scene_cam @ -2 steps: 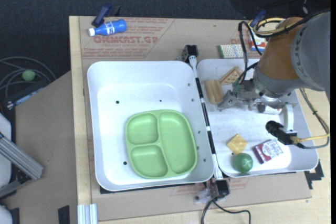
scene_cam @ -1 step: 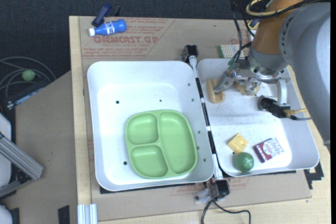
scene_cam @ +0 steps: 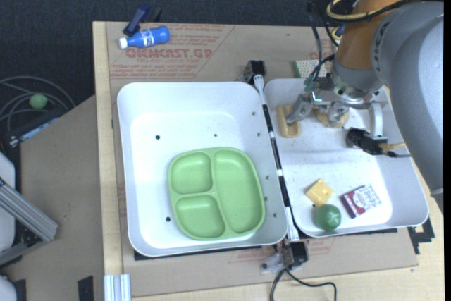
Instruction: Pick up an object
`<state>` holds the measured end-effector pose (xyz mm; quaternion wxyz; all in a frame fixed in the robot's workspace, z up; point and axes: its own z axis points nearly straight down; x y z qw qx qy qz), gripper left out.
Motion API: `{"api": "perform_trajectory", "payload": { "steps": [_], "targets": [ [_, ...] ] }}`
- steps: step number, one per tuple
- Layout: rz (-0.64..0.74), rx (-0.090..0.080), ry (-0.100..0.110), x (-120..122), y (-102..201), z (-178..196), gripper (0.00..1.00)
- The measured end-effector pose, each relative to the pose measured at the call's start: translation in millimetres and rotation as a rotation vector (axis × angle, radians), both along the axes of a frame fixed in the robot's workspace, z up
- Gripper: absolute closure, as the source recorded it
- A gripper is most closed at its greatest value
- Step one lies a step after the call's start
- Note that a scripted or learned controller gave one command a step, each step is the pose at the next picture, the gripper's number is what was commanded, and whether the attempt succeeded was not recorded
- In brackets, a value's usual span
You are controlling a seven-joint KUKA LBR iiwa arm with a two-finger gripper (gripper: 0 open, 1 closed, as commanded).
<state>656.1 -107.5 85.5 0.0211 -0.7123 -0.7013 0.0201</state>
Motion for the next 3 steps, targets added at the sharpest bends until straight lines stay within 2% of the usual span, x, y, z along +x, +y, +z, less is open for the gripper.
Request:
{"api": "perform_trajectory", "payload": {
  "steps": [1,2,3],
  "targets": [
    [0.001,0.0,0.0,0.1,-0.2,0.0,0.0],
    [0.0,-0.007,-0.018,-5.6,5.5,0.7,0.0],
    [-0.001,-0.004,-0.001,0.1,4.3,0.1,0.0]
  ]
}}
